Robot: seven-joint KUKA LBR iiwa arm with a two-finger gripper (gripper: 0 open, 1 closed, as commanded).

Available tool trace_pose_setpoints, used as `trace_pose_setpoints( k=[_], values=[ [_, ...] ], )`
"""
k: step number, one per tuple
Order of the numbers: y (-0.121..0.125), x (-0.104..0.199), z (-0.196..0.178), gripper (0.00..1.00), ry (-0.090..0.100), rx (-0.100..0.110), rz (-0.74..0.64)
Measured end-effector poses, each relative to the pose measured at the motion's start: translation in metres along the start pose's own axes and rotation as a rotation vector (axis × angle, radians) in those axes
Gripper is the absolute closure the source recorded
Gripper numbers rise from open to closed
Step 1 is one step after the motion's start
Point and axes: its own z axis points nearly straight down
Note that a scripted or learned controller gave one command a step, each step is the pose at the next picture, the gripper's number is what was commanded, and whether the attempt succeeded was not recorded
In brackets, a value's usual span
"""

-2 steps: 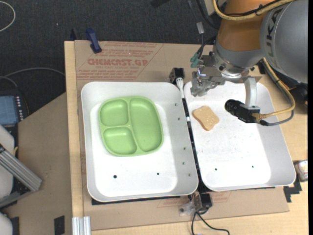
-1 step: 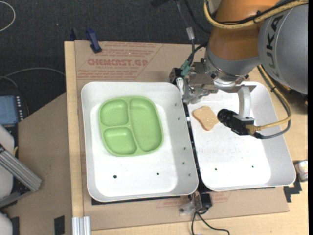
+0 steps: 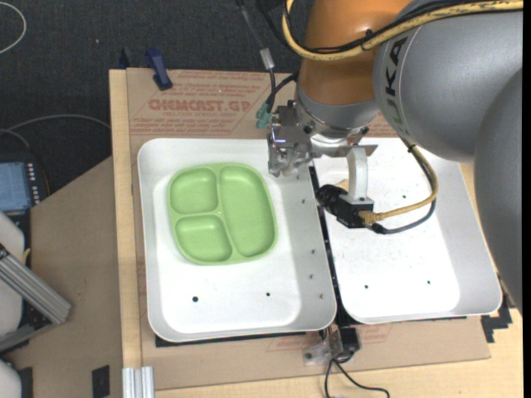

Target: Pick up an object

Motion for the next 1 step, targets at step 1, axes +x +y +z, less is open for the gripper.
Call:
trace_pose_setpoints(
  k=[1],
  values=[
    [-0.0546,-0.0066,-0.0951,1.00,0.003,-0.010,0.003]
  ],
)
